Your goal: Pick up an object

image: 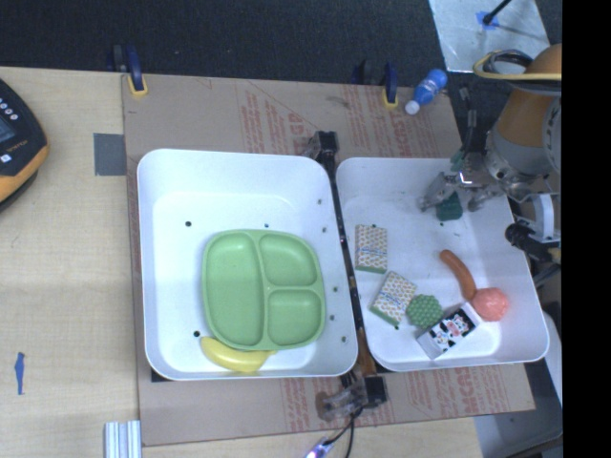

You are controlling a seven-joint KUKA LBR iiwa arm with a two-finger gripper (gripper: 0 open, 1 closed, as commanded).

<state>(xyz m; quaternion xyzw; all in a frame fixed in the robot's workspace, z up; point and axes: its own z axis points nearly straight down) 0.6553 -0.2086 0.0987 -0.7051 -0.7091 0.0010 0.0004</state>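
1. Two shallow white plastic bins stand side by side on a brown cardboard sheet; the left bin [158,256] and the right bin [401,351] nearly meet along their inner walls.
2. The grey arm with its orange band [520,113] enters from the right edge and reaches down over the upper part of the right bin.
3. The two-finger gripper [449,201] sits low over the bin floor near the upper right corner. Its fingers are spread to either side of a small dark teal object [449,210], which lies between the tips; whether they press on it cannot be told.
4. The teal object is compact and dull in colour; its exact form is too small to make out.
5. An orange sausage-shaped toy [458,271] lies at a slant below the gripper, well apart from it.
6. A pink rounded lump [491,303] rests just beside the sausage's lower end.
7. A black-and-white printed carton [448,331] lies near the bin's front wall, touching a green knobbly round piece [424,309].
8. Two patterned square packets, the upper [371,248] and the lower [393,298], lie by the bin's left wall.
9. In the left bin, a pale green three-compartment plate [263,287] lies flat, with a yellow banana [234,354] at its front edge.
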